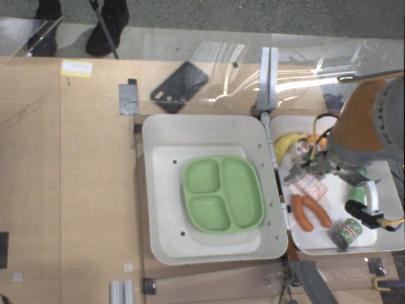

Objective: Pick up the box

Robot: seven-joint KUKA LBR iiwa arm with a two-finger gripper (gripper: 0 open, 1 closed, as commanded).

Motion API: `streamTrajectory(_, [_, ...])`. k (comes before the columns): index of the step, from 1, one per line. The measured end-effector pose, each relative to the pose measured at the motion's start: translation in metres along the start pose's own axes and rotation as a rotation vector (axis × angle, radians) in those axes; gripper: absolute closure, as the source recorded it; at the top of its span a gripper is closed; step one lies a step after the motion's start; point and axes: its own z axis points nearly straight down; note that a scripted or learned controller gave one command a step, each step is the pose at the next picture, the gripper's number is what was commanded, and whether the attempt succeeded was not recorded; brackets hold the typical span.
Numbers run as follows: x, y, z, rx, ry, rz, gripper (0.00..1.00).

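The grey arm with the orange band is being reached in from the right over the right-hand shallow white bin [316,246], and its two-finger gripper [302,170] is being held low near that bin's left wall. The task's thing, a small pale box with a pinkish printed pattern [311,186], is lying flat on the bin floor just below the gripper in the view. It is being crowded on two sides: a pair of orange-red sausages [310,211] lies just beside it toward the near rim, and a yellow banana [288,143] lies beyond the gripper toward the far corner. A green-labelled can [347,233] is lying on its side further right, apart from the box. Whether the claw is spread, closed or clamped on anything cannot be told, because the wrist is blocking the view and the metal parts are blurred. The box is probably not being gripped yet, since it looks flat on the floor. Several risks are being judged from here. A thin, flat box may be pushed away rather than caught, and a sausage may be pinched along with it. The descent may also be stopped by the bin wall, which is close by. The left-hand white bin [158,170], with its green divided plastic plate [223,194], is not being touched.
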Motion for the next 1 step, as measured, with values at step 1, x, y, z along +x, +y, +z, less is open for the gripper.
streamTrajectory(1, [-0.0011,0.0015,-0.0119,-0.005,-0.001,0.0,1.0])
